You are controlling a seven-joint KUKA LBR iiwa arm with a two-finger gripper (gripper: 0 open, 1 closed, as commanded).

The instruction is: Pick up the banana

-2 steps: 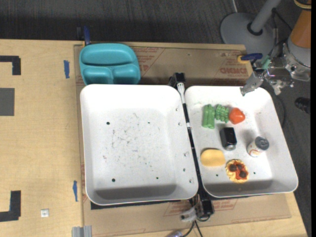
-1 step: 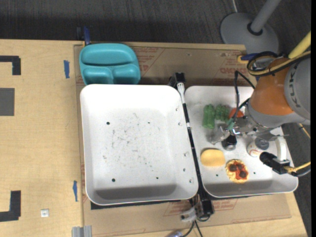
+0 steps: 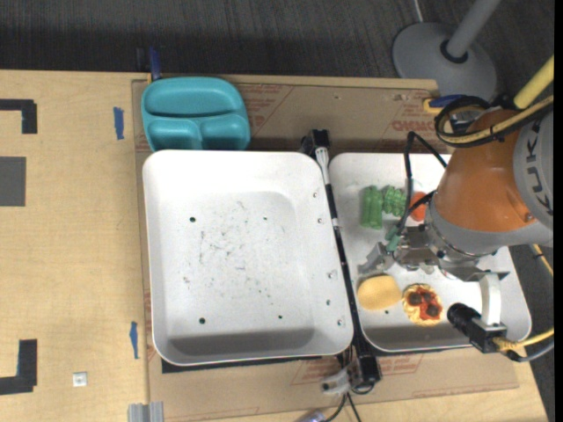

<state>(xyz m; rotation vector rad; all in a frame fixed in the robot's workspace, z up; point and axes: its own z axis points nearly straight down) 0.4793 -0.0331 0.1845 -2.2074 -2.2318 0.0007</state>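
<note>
A tray (image 3: 195, 112) sits behind the left bin (image 3: 237, 244); in the right bin (image 3: 396, 334) a ridged toy (image 3: 383, 207) lies behind a round toy (image 3: 379, 293).

a: how many bins?
b: two white bins (image 3: 237, 236) (image 3: 387, 331), and one teal tray (image 3: 195, 112).
a: and small things?
b: one green toy (image 3: 383, 207), one yellow lump (image 3: 379, 293), one pizza toy (image 3: 421, 301), one orange bit (image 3: 420, 206).
</note>
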